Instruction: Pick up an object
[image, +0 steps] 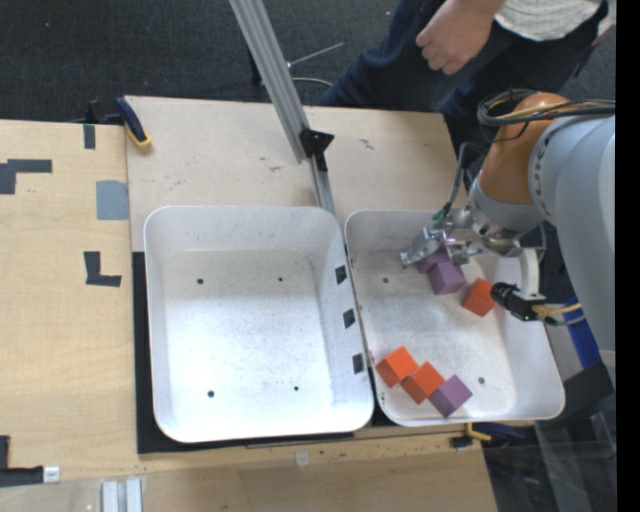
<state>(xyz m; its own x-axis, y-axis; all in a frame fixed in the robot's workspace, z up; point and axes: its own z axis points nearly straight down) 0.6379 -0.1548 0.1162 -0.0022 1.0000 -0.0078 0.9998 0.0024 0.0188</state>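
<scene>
Purple block (446, 276) w/ 4 other blocks in right bin (520, 385), under hand (432, 250); grip unclear

two bins (250, 225) sit side by side. five blocks (425, 381) lie in the right bin, three clustered at its near edge.

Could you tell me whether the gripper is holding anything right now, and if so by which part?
It cannot be told: the gripper sits right against the top of a purple block in the right bin.
</scene>
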